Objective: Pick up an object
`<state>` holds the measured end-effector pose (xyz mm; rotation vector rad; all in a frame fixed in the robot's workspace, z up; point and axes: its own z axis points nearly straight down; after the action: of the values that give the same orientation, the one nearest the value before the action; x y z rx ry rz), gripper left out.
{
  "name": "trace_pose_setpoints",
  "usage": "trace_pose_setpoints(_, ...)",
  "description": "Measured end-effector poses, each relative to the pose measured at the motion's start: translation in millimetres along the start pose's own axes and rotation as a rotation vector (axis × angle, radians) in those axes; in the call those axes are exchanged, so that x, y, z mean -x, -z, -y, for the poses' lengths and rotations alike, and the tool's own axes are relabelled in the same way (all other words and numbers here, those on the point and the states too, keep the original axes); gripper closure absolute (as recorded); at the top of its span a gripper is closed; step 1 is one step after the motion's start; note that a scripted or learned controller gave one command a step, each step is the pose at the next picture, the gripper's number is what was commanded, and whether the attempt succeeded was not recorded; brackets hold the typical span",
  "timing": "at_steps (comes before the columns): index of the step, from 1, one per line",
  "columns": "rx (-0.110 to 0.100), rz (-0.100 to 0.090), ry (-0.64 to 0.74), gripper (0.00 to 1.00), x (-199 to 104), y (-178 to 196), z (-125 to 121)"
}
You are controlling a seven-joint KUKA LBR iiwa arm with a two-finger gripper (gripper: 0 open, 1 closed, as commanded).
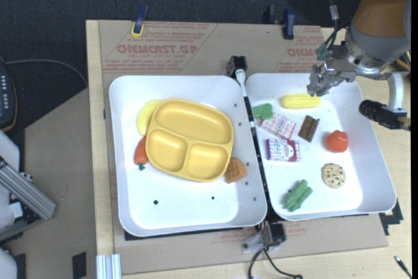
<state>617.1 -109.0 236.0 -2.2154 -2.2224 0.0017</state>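
one grey two-finger gripper (318, 88), grip state impossible to tell, poised just above yellow plastic corn cob (300, 101), likely the pick target.

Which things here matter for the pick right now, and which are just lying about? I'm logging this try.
In play:
hand, low over the right bin's far edge
corn cob, right beside the hand, the likely target

Lying about:
chocolate bar
tomato
cookie
green beans
yellow divided tray in the left bin
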Motion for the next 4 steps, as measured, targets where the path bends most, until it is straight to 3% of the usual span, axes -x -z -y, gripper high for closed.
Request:
trace_pose_setpoints(1,-0.001,-0.001,0.001,1.0,-47,-3,25)
trace_pose_setpoints(2,-0.001,-0.001,0.0,1.0,-84,1,68)
trace_pose_setpoints(3,-0.001,0.0,0.0,1.0,-112,-2,95)
trace_pose_setpoints(4,-0.001,0.001,-0.004,1.0,-106,-21,98)
